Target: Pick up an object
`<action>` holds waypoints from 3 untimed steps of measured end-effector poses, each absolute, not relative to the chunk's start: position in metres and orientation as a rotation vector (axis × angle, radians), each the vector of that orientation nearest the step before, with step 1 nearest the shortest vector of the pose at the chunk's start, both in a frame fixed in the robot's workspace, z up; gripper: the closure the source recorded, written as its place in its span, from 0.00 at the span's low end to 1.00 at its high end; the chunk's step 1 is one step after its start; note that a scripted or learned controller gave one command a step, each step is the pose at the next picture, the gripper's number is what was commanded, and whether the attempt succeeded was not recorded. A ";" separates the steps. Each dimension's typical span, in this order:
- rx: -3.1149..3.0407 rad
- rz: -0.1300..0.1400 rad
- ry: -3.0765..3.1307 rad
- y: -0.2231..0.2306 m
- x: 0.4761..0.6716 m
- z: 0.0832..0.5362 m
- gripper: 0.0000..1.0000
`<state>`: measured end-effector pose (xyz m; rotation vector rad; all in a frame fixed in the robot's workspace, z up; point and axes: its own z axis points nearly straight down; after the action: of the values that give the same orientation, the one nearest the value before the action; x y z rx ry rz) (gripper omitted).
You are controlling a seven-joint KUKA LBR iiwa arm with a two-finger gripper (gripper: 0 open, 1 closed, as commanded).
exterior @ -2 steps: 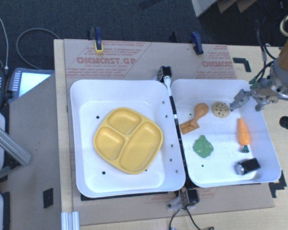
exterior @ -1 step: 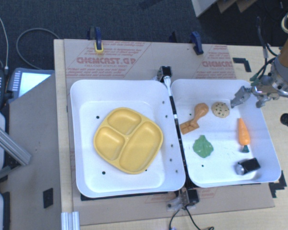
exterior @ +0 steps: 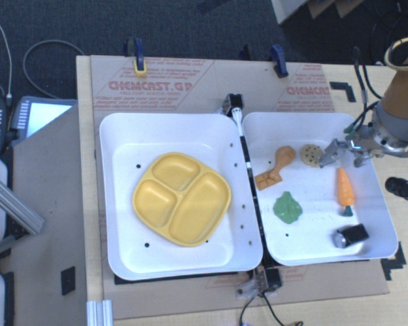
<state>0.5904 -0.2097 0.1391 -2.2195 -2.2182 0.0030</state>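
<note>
The right bin (exterior: 381, 202) holds several small items. A tan drumstick-shaped piece (exterior: 277, 166) lies at its left. A round speckled cookie (exterior: 311, 155) sits near the back, and an orange carrot (exterior: 345, 187) lies on the right. A green leafy piece (exterior: 287, 207) is in the middle, and a black and silver object (exterior: 351, 236) sits at the front right. My gripper (exterior: 343, 157) hangs over the bin's back right, between the cookie and the carrot's top. It is open, with nothing between its fingers.
The left bin (exterior: 115, 182) holds a yellow divided plate (exterior: 182, 198). A black rail (exterior: 247, 175) runs between the bins. The arm with its orange band (exterior: 401, 90) comes in from the right, over the right bin's far corner. Cables hang near it.
</note>
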 end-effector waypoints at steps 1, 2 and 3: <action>-2.218 0.003 -2.218 -0.209 0.590 0.086 0.00; -2.222 0.000 -2.223 -0.210 0.591 0.100 1.00; -2.226 -0.002 -2.226 -0.219 0.590 0.158 1.00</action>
<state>0.5900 -0.2185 0.1579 -2.2258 -2.2257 -0.0023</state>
